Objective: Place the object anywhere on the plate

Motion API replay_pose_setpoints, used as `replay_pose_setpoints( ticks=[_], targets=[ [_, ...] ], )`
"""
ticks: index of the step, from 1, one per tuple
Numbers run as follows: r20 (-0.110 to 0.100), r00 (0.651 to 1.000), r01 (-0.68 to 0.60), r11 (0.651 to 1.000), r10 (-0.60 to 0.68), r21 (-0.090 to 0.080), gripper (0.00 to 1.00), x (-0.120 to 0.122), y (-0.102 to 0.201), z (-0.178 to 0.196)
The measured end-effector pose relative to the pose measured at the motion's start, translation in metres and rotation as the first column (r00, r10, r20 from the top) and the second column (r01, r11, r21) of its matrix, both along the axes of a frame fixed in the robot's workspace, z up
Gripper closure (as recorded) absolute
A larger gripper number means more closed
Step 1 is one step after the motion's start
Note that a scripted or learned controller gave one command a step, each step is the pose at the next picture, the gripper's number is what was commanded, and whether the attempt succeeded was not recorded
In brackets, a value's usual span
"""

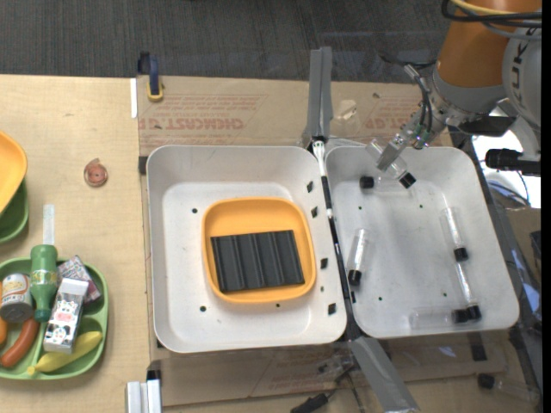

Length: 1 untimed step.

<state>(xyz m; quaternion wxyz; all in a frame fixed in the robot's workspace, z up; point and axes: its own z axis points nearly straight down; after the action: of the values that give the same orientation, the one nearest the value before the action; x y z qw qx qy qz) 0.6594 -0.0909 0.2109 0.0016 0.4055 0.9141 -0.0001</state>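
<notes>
On the tabletop [69,144], the dark ribbed block [257,260] lies flat on the orange plate [258,222] in the left bin [172,256]. Farther back, reversed lettering on the cardboard [207,114] reads "CHEMCAST." The gripper [398,157] hangs over the right bin's [482,256] far edge; whether its jaws are parted is unclear.

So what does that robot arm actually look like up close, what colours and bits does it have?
The arm is mostly a rounded orange section at the top right, with pale grey housing beside it. A yellow and black cable loops over its top. Lower down, thin wires run along a slim metallic wrist to the small gripper, which is silvery with dark tips.
</notes>
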Motion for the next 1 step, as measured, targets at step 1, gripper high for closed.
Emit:
replay_pose_setpoints(
  ticks=[1],
  targets=[
    [0.000,0.995,-0.096,0.995,0.096,-0.001,1.00,-0.0032,-0.0338,0.0509]
  ],
)
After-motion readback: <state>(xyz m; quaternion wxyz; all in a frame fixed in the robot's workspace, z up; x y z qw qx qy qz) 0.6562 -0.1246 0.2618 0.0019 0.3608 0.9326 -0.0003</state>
